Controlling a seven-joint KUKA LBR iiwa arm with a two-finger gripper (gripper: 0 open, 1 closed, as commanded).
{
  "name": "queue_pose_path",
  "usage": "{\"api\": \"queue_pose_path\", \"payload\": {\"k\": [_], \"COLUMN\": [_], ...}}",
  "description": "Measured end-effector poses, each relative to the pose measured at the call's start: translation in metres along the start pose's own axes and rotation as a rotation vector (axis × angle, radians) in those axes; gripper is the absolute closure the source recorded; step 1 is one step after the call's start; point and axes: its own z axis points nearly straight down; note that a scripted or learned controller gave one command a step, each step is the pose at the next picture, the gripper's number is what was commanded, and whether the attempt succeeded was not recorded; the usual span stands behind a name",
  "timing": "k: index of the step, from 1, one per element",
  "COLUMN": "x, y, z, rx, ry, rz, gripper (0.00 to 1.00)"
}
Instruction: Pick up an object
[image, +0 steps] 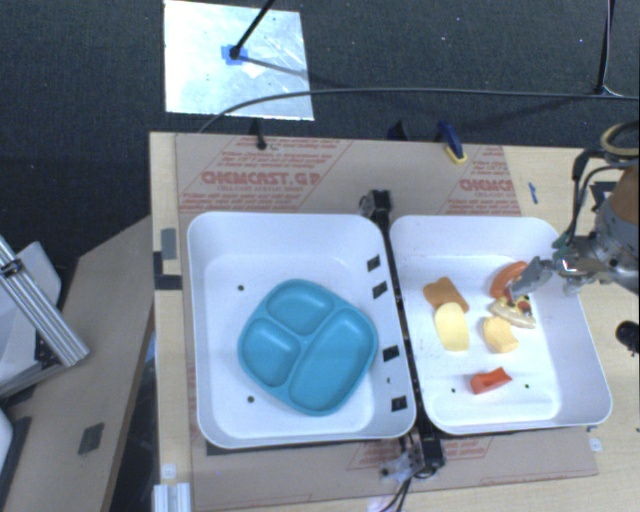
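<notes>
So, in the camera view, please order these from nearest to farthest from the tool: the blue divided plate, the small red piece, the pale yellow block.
1. Pale yellow block, middle of the right bin, nearest the tool.
2. Small red piece, front of the right bin.
3. Blue divided plate, left bin, farthest.

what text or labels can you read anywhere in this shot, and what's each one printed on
"CHEMCAST GP", red print on the brown protective sheet behind the left bin.
"CHEMCAST", the same print repeated, slanted and partly cut off, on that sheet behind the right bin.
The smaller red lines under each logo are too blurred to read.
</notes>
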Motion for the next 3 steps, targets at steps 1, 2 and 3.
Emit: {"api": "queue_pose_path", "payload": {"k": [1, 2, 3], "x": [-0.001, 0.000, -0.002], "y": [0.000, 0.004, 0.008], "z": [0.042, 0.103, 0.126], "rx": [0.002, 0.002, -0.008], "ry": [0.001, 0.001, -0.004], "rz": [0.002, 0.002, 0.003], "gripper": [0.00, 0.00, 0.00]}}
